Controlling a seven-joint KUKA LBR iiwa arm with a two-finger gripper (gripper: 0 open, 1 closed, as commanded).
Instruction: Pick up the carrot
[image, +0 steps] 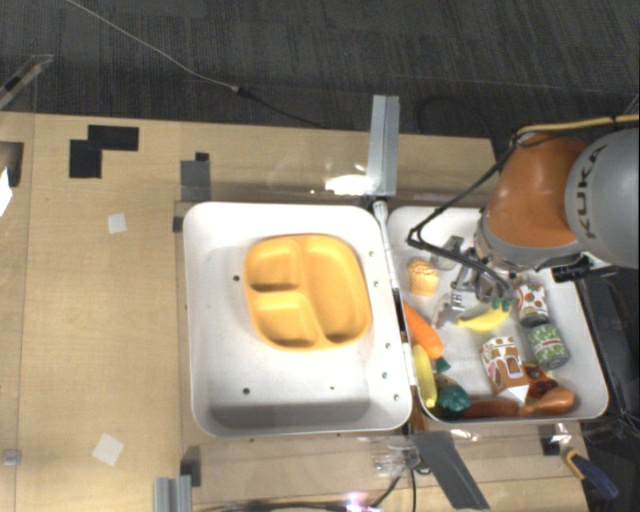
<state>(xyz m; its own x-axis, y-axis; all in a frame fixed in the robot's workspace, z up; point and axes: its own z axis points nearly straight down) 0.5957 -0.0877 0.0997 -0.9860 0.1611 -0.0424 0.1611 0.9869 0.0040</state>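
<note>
The carrot (423, 333) is orange and lies tilted along the left wall of the right bin (596, 372), below a small pale orange item (424, 277). My gripper (463, 298) hangs over the middle of the right bin, a little up and to the right of the carrot and apart from it. A yellow banana (486, 320) lies just under the gripper's lower right. The arm's orange band (530, 195) and grey wrist cover the bin's upper right part.
The left bin (215, 300) bears a yellow sectioned plate (303, 290). Around the carrot in the right bin lie a yellow corn-like piece (425, 376), a green item (453, 399), a brown sausage (490, 408), a small box (503, 362) and two cans (547, 345).
</note>
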